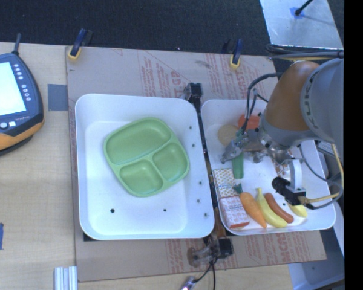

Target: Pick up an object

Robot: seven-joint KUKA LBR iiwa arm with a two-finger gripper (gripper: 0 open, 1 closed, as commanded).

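The arm's orange band (290, 95) fills my view; below it the gripper (236, 153) sits low over a green object (238, 168). Grip unreadable, so nothing counts as lifted yet.

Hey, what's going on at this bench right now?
A grey and orange robot arm reaches into the right bin, its gripper low over a green item among toy foods such as a carrot and a banana. Nothing looks lifted yet. The left bin holds a green divided plate.
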